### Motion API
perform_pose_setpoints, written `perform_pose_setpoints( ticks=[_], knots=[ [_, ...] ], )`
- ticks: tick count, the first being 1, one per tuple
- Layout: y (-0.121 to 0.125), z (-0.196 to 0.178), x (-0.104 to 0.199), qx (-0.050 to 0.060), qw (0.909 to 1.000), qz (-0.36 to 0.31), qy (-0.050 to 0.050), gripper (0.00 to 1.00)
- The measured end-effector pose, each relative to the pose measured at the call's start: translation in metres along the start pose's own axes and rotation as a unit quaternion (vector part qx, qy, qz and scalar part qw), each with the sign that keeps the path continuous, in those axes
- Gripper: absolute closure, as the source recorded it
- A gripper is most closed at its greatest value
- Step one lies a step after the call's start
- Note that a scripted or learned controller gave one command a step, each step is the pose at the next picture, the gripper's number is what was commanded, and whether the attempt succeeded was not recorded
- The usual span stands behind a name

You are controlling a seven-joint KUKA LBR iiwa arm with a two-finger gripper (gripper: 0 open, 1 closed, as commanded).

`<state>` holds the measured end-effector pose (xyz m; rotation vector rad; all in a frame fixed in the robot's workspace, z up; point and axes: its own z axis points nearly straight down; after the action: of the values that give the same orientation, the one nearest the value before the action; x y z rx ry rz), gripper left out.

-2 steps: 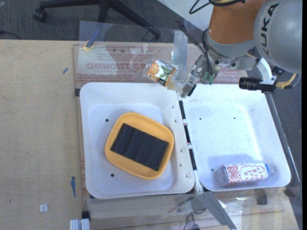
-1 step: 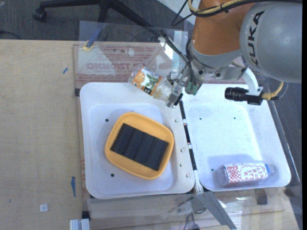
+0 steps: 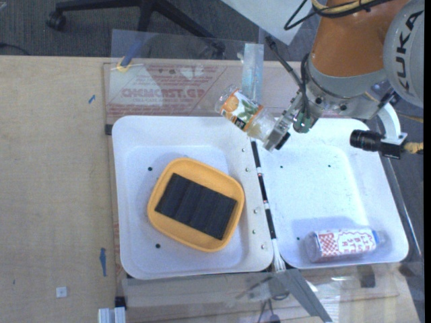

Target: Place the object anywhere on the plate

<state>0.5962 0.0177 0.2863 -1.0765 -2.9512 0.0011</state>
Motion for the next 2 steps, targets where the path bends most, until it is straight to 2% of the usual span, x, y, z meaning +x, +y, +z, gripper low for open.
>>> perform_pose_setpoints(
  ticks=[1, 2],
  knots=[
    [0.015, 0.017, 0.04, 0.001, 0.9991, -0.043, 0.001, 1.0],
    [-0.002, -0.005, 0.095, 0.001, 0.9942, -0.108, 0.001, 1.0]
  ],
)
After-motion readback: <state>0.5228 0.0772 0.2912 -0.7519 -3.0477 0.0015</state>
